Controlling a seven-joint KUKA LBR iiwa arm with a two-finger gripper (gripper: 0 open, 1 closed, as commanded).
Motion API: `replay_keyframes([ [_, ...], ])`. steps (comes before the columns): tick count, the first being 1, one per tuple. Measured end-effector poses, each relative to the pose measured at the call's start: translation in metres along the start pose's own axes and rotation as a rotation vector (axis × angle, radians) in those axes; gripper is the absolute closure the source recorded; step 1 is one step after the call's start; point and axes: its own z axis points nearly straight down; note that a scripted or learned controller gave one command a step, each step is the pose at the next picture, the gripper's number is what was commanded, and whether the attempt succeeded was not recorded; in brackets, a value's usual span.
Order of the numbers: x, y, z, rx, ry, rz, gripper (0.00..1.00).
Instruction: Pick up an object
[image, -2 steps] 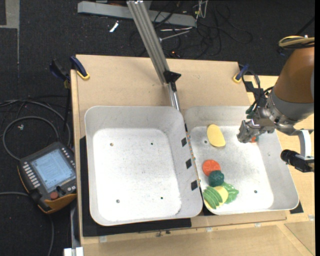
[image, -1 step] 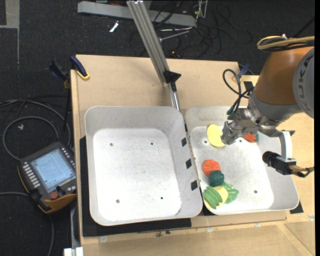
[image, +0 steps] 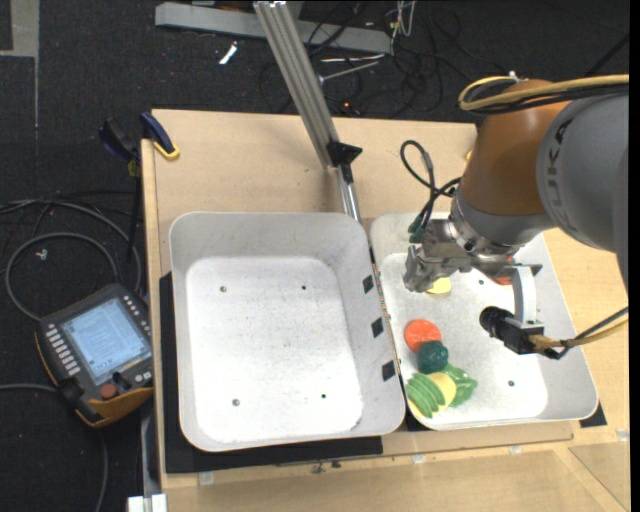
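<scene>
My gripper (image: 424, 274) hangs low over the far left part of the right bin (image: 520, 405). A small pale yellow object (image: 441, 287) lies on the bin floor right beside its tips. An orange-red round object (image: 422, 331) sits nearer the front, with a dark green one (image: 432, 355) touching it. A yellow and bright green object (image: 439, 389) lies at the bin's front left. A bit of red (image: 505, 280) peeks out behind the white gripper bracket.
The left bin (image: 200, 240) stands beside the right one, with black clips along their shared edge. A slanted metal pole (image: 305, 90) rises from the bench behind the bins. A teach pendant (image: 95, 345) lies on the floor at the left.
</scene>
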Motion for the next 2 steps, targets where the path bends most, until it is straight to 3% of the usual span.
replay_keyframes([
  [2, 0.121, 0.02, -0.009, -0.003, 0.0, 0.0, 1.0],
])
